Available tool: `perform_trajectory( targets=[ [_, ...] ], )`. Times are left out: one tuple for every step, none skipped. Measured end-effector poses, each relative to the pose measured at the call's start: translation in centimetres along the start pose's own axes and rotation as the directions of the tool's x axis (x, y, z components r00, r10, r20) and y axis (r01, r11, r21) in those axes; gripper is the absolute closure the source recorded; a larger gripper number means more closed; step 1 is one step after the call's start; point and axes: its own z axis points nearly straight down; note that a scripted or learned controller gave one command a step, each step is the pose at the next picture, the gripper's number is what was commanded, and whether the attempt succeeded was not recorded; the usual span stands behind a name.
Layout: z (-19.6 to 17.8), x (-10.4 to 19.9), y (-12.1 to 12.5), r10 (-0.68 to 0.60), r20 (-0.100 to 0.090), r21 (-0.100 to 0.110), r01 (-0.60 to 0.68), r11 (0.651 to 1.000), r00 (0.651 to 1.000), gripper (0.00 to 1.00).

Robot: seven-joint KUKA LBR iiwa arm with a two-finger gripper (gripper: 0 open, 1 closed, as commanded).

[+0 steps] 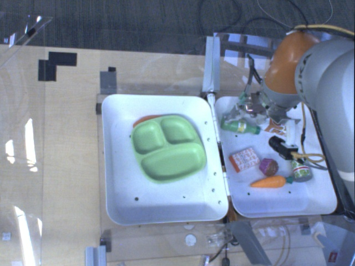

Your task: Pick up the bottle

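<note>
Currently the claw sits low in the upper left corner of the right bin, directly above the bottle; whether it is spread or closed cannot be told, and nothing shows it gripping anything. Judging from this, the pick is not done: the bottle lies on its side on the bin floor, near the wall shared with the left bin. It looks small, green and clear, with a yellowish middle band. Further out lie a patterned pink box, a purple item, a carrot and a small can. A green divided tray fills the left bin on the surface.
</note>
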Motion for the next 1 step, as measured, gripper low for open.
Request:
perform_trajectory(
  targets=[
    [-0.01,-0.24,-0.54,-0.036,-0.004,-0.001,0.036,0.999,0.999,0.00]
  ],
)
